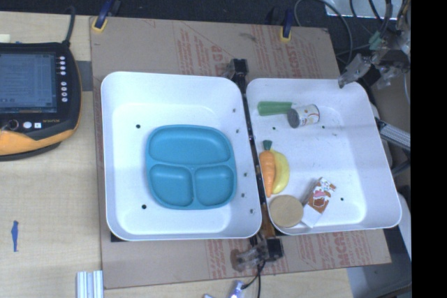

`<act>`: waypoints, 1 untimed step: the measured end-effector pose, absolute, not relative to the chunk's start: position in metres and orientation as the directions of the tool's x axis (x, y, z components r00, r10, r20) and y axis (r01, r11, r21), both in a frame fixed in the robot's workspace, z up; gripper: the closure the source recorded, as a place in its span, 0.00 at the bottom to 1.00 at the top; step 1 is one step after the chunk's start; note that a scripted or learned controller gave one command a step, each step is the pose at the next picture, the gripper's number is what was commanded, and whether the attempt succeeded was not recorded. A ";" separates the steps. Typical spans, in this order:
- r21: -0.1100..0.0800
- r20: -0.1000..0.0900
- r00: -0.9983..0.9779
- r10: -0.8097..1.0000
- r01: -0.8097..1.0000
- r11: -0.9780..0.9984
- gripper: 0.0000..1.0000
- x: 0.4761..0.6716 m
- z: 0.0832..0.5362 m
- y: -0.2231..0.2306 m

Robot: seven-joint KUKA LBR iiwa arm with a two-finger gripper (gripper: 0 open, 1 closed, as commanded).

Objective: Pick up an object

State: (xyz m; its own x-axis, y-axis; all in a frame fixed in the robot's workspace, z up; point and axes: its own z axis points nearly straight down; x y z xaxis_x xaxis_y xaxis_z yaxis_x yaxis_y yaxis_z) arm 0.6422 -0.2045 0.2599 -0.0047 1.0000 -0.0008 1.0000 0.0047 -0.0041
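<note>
The gripper (360, 70) sits at the upper right of the frame, just beyond the right bin's (363, 150) top right corner; how its jaws stand cannot be told. Below and left of it, inside that bin, lie a green cylinder (275, 108) beside a small can (303, 115), a carrot (267, 171) touching a banana (281, 172), a round tan lid (286, 211) and a small carton (320, 196). The left bin (126, 150) holds a blue divided plate (191, 166).

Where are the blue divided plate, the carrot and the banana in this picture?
blue divided plate (190, 165): camera view, on its middle, in the left bin.
carrot (267, 172): camera view, on its orange body, right bin's left edge.
banana (281, 172): camera view, on its yellow middle, touching the carrot's right side.
</note>
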 end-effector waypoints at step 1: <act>-0.006 0.000 -0.005 1.000 1.000 0.005 0.00 0.558 0.146 -0.155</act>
State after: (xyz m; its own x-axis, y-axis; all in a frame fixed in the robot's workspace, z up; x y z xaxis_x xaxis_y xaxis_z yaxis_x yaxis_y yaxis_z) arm 0.5579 -0.1545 0.1456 -0.0047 1.0000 -0.0001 1.0000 0.0047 -0.0064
